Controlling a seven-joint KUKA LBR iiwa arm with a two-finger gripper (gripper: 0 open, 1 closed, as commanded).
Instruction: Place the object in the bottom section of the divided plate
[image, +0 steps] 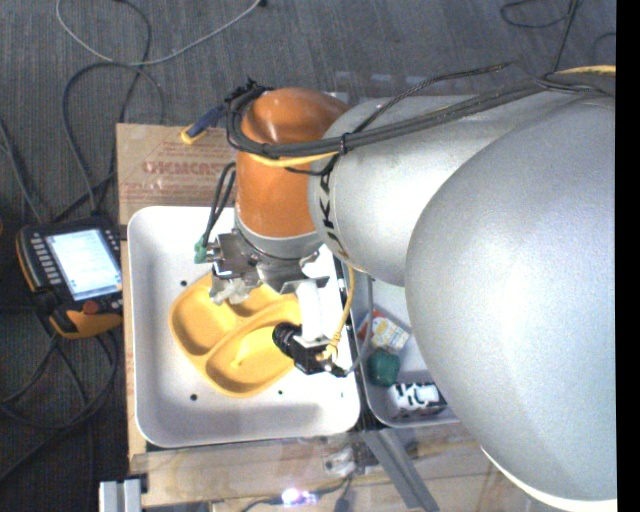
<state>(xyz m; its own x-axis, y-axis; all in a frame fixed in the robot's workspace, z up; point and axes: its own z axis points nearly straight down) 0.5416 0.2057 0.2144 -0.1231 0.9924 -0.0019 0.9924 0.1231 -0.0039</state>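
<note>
A yellow divided plate lies in the left white bin, toward its middle. Its bottom section is a rounded yellow hollow with a black part of the arm's wrist gear overlapping its right edge. My gripper hangs straight down over the plate's upper right part, under the orange band. The wrist hides what lies below the gripper, so I cannot make out any object in it. The arm's big grey body covers the plate's right side.
The right bin holds a green object, a white and black item and a small packet. A teach pendant sits on the floor to the left. Cables run across the carpet and along the arm.
</note>
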